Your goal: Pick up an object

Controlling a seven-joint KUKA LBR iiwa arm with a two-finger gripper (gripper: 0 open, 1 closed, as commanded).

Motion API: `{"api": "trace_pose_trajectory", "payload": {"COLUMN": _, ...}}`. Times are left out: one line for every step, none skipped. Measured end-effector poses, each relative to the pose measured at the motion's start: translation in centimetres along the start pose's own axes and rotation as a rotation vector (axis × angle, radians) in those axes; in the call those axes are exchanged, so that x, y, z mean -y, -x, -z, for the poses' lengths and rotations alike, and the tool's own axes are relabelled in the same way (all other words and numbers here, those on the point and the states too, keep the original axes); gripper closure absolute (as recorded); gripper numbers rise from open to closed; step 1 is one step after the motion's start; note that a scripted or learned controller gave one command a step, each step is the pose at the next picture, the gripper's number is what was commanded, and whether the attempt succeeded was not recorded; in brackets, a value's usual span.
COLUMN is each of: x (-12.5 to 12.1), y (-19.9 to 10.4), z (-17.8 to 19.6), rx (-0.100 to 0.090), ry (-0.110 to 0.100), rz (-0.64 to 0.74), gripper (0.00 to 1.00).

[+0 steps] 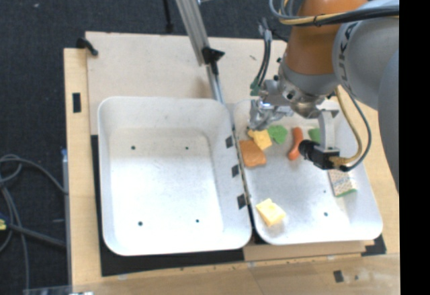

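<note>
My gripper point(263, 119) hangs over the far left part of the right bin point(316, 220), just above a small yellow block point(261, 140). A green piece point(277, 134) lies right beside that block, and an orange-brown wedge point(252, 154) sits just in front of it. An orange carrot-like piece point(295, 144) and a second green piece point(314, 133) lie to the right. A pale yellow block point(270, 212) rests near the bin's front left. A speckled white block point(342, 183) lies at the right.
The left bin point(134, 173) stands beside the right one, their rims touching. A slanted metal pole point(191, 18) rises behind the bins. Cables point(349, 139) loop down from the arm's wrist over the right bin.
</note>
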State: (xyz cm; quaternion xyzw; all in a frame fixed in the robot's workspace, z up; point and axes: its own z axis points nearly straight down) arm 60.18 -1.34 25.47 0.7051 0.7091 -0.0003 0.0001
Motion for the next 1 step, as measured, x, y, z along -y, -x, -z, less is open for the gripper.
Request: {"api": "trace_pose_trajectory", "payload": {"x": -0.77, "y": -5.69, "z": 0.31, "rx": -0.002, "ry": 0.002, "rz": 0.002, "gripper": 1.00}}
